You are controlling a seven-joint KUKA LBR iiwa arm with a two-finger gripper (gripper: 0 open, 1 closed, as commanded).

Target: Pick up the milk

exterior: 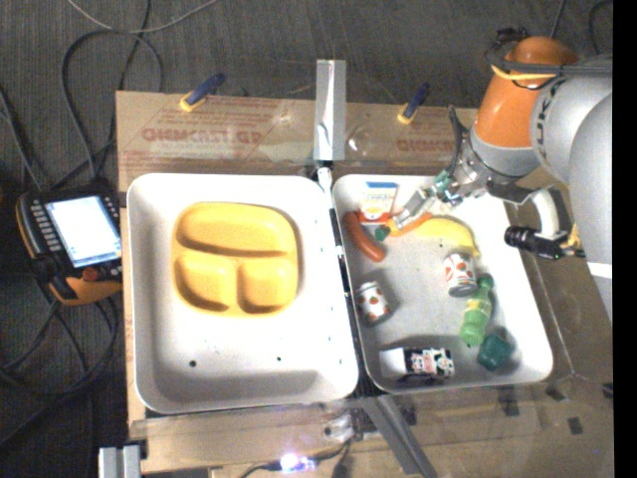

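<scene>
Underneath, brown bench (pixel 239 132) bears two white bins (pixel 149 297)

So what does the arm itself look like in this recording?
A thick, rounded grey arm with an orange band above the wrist. A slim two-finger gripper in pale metal tapers from the wrist, with a small greenish part near its base. A black fitting juts out beside the arm.
</scene>
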